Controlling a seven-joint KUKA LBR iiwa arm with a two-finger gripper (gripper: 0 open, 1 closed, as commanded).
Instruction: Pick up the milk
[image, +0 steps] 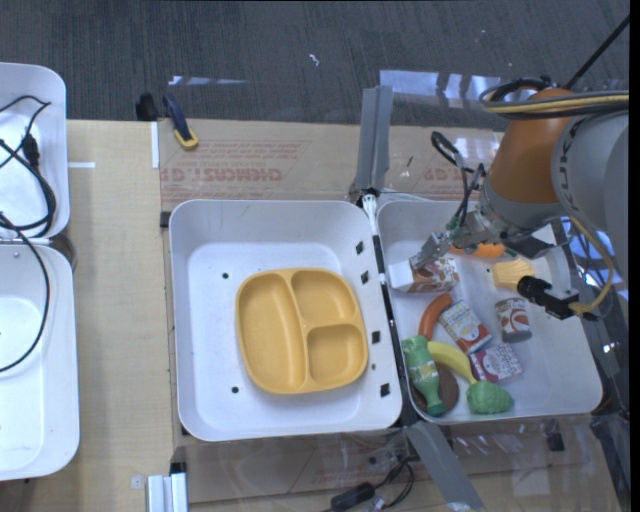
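Note:
The milk (428, 272) is a small white carton with brown and red print. It lies on its side near the left wall of the right bin (560, 400). My gripper (440, 250) hangs right over the carton's upper end, at or just touching it. The grey arm with its orange band (530, 150) comes in from the upper right. The wrist hides how the gripper meets the carton.
Around the milk in the right bin lie a red sausage (433, 315), a small printed carton (463, 325), a can (513, 318), a banana (452, 358), a green bottle (421, 372), a green vegetable (489, 397) and a yellow wedge (510, 272). The left bin holds a yellow divided plate (300, 328).

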